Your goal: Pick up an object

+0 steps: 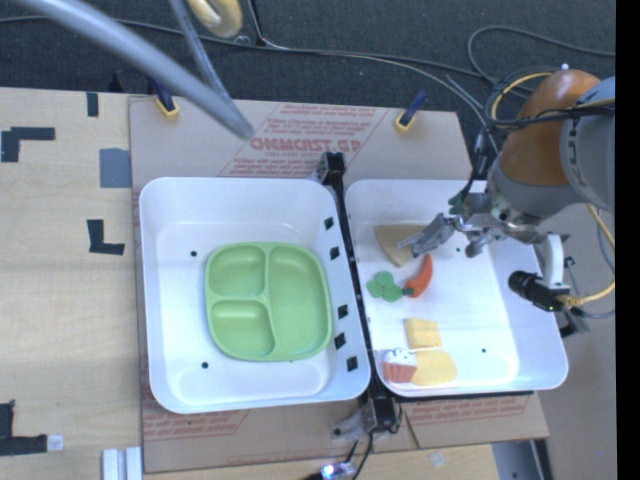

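Now my claw over right bin, spread or pinched I cannot tell; carrot just below, long axis steep-diagonal.

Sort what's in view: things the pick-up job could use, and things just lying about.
For the job:
end effector
bread slice
carrot
cheese block
cupcake
right bin

Lying about:
green tray
left bin
clamps
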### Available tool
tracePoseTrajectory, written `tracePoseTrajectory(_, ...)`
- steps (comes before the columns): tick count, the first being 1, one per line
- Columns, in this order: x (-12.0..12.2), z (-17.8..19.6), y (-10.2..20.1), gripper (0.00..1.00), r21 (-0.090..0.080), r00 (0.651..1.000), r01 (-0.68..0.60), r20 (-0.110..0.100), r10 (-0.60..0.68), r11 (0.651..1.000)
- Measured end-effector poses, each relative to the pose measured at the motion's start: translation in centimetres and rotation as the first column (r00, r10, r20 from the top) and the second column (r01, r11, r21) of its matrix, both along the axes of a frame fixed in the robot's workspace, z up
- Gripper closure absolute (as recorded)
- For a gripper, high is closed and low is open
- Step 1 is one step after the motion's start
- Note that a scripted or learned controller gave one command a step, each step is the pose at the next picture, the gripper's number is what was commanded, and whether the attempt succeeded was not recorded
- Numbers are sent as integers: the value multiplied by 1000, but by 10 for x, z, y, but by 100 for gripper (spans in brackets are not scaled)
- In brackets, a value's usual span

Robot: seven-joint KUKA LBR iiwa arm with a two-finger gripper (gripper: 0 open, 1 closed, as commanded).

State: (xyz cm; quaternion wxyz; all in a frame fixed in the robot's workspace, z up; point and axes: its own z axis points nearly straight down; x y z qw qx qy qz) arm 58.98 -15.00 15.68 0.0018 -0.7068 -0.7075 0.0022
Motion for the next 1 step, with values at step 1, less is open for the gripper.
tracePoseTrajectory(1,7,-60,-2,0,-1,1000,-1,0,1,1000)
